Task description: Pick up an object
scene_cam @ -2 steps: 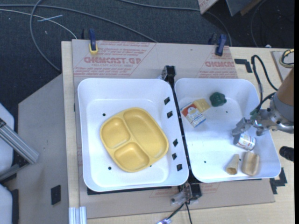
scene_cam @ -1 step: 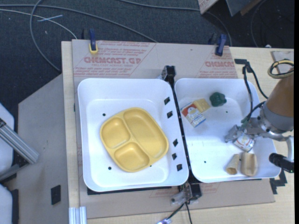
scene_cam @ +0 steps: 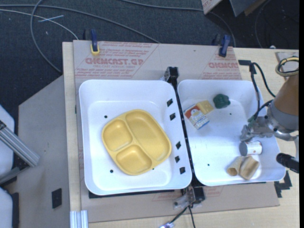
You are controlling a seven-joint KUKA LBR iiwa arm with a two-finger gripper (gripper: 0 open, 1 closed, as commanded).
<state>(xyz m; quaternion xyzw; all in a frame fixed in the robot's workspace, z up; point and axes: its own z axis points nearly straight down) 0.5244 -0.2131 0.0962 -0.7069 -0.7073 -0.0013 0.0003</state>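
In the right-hand bin (scene_cam: 223, 175), toward its right wall, a small white cylinder with a grey end (scene_cam: 251, 148) lies on its side on the bin floor, just below the gripper (scene_cam: 251, 131). The gripper hangs over this spot at the end of the arm (scene_cam: 287, 109), which comes in from the right edge; whether its claw is wide or narrow cannot be told from this angle, and nothing can be seen held in it. Just nearer than the cylinder, by the bin's near right corner, lie two tan bread-like pieces (scene_cam: 243, 167) touching each other. Farther back and toward the middle of the same bin sit a small red, white and blue carton (scene_cam: 196, 117), a pale yellow block (scene_cam: 205, 107) just beside the carton's far right end, and a dark green lumpy object (scene_cam: 221, 100) a little to the right of the block. The left-hand bin (scene_cam: 95, 175) holds a yellow divided tray (scene_cam: 136, 141) with three compartments, lying flat and turned at an angle near the bin's middle. Both bins rest side by side on a brown board (scene_cam: 118, 61) printed with red lettering, held at its far edge by two blue clamps (scene_cam: 94, 41). Grey cables (scene_cam: 52, 13) loop across the dark floor beyond the board.
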